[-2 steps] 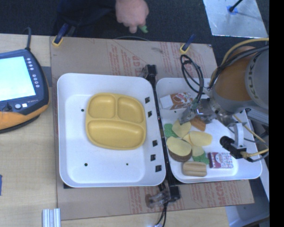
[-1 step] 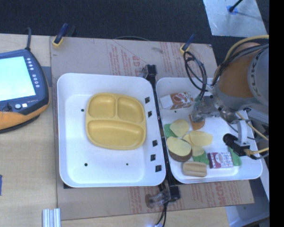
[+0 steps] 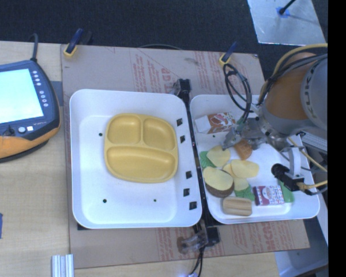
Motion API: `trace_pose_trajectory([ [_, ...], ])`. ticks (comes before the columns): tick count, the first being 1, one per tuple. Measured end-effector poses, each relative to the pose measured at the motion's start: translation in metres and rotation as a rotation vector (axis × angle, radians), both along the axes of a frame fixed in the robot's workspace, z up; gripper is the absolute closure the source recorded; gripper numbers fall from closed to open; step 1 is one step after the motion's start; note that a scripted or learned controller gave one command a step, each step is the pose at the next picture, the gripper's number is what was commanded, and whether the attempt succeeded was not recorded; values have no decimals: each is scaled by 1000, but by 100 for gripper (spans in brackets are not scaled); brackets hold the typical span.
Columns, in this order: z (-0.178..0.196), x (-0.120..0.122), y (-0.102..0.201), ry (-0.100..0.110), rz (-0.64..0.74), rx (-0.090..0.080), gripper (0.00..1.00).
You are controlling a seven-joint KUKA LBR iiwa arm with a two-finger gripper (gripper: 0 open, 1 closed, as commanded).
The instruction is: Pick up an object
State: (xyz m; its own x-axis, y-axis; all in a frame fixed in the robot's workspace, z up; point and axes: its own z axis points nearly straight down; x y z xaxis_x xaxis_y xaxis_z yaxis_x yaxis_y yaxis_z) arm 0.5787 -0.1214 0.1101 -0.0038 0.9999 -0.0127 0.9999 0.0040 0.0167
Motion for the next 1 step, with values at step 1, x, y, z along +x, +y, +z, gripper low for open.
trace_pose_trajectory([
  [1, 11, 0, -1, 0, 0, -1, 100],
])
